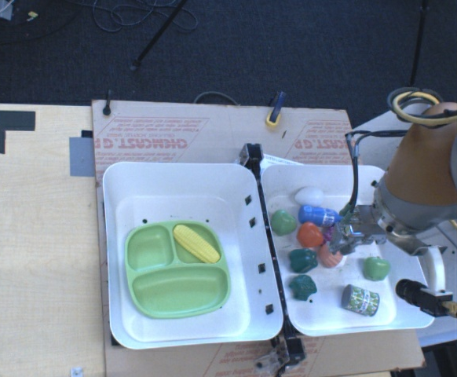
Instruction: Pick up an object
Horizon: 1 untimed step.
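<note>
My gripper (340, 242) hangs low in the right bin (334, 320), right over a small orange-red piece (330, 258) and next to a red-orange ball (310, 235). Around it lie a blue cylinder (318, 214), a white egg-shaped item (310, 195), a green ball (283, 223), two dark teal pieces (302, 259) (302, 287), a green pepper-like item (376, 269) and a small printed can (360, 300). Nothing visibly sits between the fingers.
The left bin (134, 187) holds a green divided plate (177, 303) with a yellow corn cob (196, 243) in its upper right compartment. A black divider clip row (261, 242) runs between the bins. Cardboard lies under both.
</note>
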Available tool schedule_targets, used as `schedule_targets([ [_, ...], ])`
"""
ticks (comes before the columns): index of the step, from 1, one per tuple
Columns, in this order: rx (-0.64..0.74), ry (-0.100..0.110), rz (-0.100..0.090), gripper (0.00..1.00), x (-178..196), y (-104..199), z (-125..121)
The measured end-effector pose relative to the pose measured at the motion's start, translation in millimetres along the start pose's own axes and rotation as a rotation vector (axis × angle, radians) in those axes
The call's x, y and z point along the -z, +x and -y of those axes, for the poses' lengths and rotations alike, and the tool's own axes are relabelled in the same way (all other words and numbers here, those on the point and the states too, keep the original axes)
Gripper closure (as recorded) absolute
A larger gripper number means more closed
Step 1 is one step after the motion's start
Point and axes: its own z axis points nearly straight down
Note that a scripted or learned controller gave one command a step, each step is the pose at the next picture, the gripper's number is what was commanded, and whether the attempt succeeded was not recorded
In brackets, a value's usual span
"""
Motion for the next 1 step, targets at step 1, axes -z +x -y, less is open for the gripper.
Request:
schedule_targets([
  [1,0.001,0.001,0.0,1.0,6.5,49.4,9.4],
])
